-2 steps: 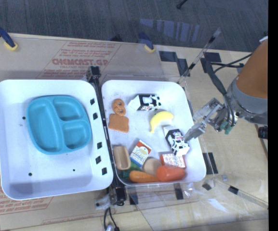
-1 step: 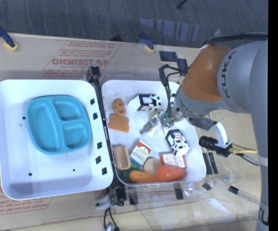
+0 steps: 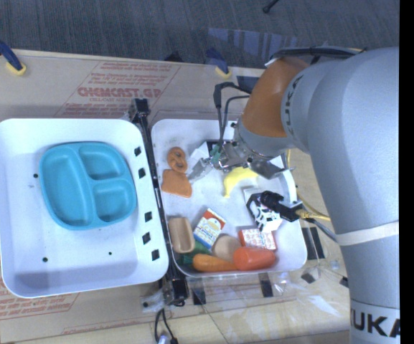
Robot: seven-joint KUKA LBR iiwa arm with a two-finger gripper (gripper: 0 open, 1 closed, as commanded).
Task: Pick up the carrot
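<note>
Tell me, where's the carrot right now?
The carrot lies along the near edge of the right bin, beside a red tomato-like piece and below a small carton.

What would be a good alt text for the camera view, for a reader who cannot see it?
A grey robot arm with an orange band reaches from the right over the right white bin, its tool above a yellow banana, while the orange carrot lies at the bin's near edge among other toy foods. The left white bin holds a blue divided plastic tray.
</note>
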